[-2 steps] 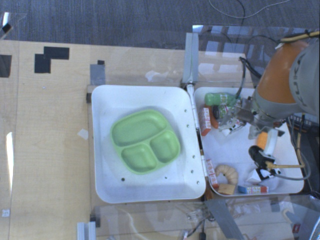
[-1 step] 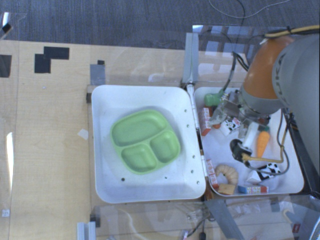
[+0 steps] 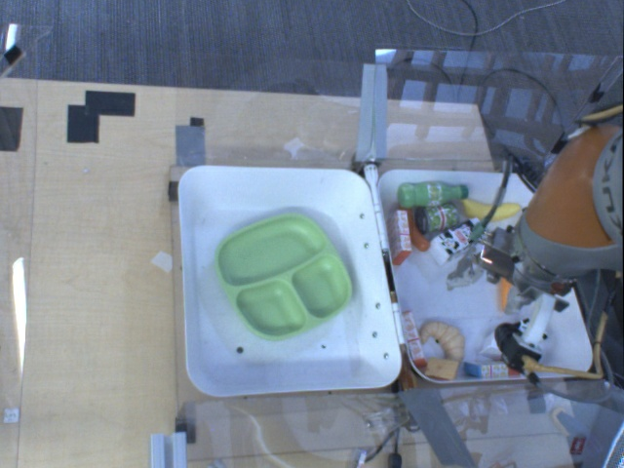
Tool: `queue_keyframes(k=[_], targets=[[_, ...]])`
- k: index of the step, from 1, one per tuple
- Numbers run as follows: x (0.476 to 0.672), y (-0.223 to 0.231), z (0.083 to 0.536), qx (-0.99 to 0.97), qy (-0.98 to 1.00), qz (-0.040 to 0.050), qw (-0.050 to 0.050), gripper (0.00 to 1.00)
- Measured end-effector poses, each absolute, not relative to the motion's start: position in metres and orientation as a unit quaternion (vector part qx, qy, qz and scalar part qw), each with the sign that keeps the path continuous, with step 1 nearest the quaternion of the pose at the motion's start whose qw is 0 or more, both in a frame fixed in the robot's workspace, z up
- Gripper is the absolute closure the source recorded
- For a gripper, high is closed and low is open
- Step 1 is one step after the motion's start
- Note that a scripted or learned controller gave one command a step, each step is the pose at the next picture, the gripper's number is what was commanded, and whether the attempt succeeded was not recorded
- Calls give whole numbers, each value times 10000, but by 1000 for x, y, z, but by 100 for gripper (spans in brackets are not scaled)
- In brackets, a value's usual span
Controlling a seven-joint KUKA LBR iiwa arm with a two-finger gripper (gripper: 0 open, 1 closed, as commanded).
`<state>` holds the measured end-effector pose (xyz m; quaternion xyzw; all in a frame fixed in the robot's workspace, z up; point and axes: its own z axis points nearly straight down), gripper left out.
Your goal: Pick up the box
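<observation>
We begin with the arm [image 3: 570, 213], which is the biggest thing over the right bin [image 3: 585, 344] and covers much of its far side. We judge that the step in hand is the approach to the box [image 3: 400, 234]. This is a narrow red and white carton, and it lies to the left of the gripper [image 3: 478, 264], against the wall that the right bin shares with the left bin [image 3: 195, 291]. To do the step well, we think the gripper must travel further left and come down with its opening across the narrow width of the box. The wall leaves little room on that side, so a closing direction along the wall seems safer. The green bottle [image 3: 434, 194] and a darker bottle [image 3: 439, 218] lie beyond the gripper, very near the box's far end, and could be pushed or grabbed by mistake. A bread roll [image 3: 444, 337] lies on the gripper's near side. The green plate [image 3: 283, 276], far to the left, plays no part. The gripper hovers apart from the box, and we cannot tell whether it is open or closed; we see nothing held in it.
</observation>
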<state>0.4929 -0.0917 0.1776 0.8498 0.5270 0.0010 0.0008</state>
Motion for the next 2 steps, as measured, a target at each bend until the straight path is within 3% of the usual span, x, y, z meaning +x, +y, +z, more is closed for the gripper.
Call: queue_keyframes(k=[1,2], targets=[[584,-115,89,8762,4820,46,31,0],[640,-89,89,8944,4470,-134,-76,0]])
